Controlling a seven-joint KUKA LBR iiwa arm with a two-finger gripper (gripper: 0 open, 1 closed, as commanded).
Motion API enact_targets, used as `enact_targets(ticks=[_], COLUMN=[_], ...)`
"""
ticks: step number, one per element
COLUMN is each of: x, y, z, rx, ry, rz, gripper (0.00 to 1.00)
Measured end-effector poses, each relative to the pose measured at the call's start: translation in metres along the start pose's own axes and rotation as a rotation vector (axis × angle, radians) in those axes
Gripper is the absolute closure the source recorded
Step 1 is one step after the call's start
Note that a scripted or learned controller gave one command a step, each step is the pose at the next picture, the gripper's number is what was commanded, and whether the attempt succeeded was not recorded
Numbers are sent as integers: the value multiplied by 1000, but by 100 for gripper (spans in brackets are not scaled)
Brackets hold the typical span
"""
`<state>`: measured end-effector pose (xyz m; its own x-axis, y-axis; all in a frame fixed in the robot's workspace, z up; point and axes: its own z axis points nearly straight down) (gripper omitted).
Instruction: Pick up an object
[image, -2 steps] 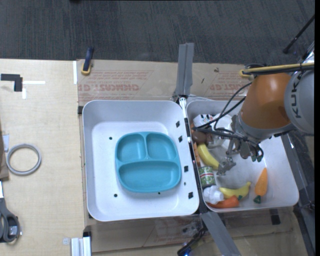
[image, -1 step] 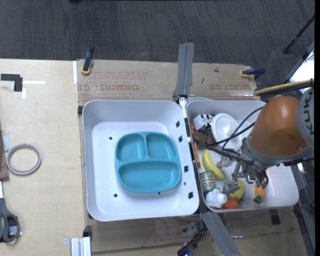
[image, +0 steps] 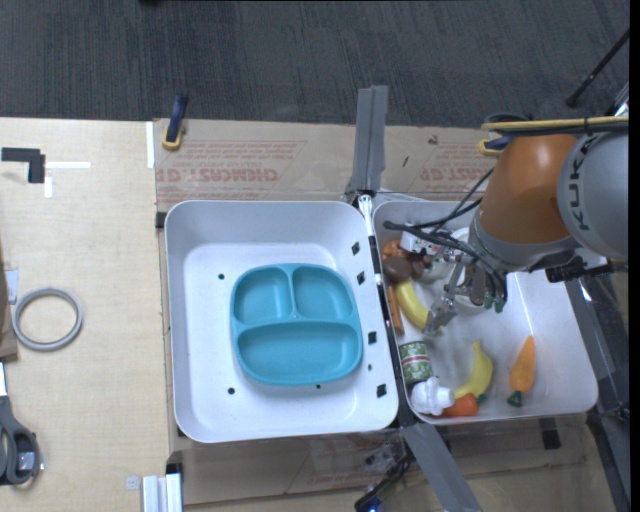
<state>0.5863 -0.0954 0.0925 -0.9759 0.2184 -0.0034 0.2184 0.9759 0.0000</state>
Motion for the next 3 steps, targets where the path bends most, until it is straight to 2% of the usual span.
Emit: enact_targets(ticks=[1,2,3], x=[2,9,6], y=[1,0,-130], z=[0,1,0], rx=[1,0,1], ry=[1,2,-1], rz=[8,78,98], gripper=[0,0,0])
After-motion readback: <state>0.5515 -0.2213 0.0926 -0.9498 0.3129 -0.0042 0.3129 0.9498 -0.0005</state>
